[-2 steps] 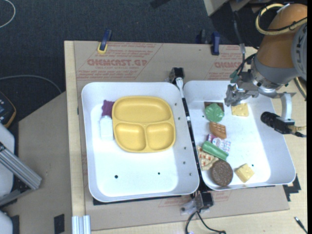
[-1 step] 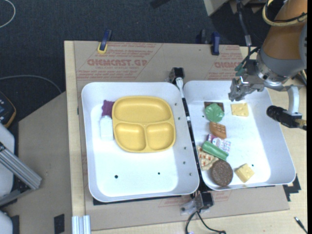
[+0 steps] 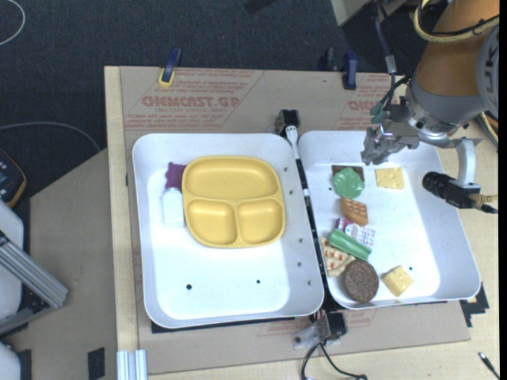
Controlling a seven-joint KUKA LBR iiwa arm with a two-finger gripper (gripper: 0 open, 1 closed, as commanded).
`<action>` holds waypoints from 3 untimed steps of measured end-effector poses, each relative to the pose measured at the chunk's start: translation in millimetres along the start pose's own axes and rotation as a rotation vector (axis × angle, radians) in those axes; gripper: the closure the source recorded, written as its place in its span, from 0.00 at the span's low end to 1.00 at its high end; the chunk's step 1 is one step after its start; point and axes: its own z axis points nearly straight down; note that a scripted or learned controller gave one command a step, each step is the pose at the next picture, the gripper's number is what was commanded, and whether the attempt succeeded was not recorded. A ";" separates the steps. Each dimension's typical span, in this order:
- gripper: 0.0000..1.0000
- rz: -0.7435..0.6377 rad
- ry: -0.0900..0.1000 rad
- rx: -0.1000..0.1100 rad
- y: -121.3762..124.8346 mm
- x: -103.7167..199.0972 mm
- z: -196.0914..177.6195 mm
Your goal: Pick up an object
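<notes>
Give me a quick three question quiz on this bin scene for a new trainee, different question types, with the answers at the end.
1. True or false: the yellow divided tray lies in the right bin.
2. Multiple choice: what lies nearest the pincer? A. brown round patty B. pale yellow cracker C. white bottle
3. Fill in: the green round piece lies in the ____ bin.

Key: 1. False, it lies in the left bin. 2. B. 3. right.
</notes>
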 end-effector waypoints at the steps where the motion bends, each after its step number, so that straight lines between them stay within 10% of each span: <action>1: 1.00 0.003 0.000 0.004 -2.9 1.0 3.5; 3: 1.00 0.002 -0.001 -0.002 -5.1 -4.4 -0.1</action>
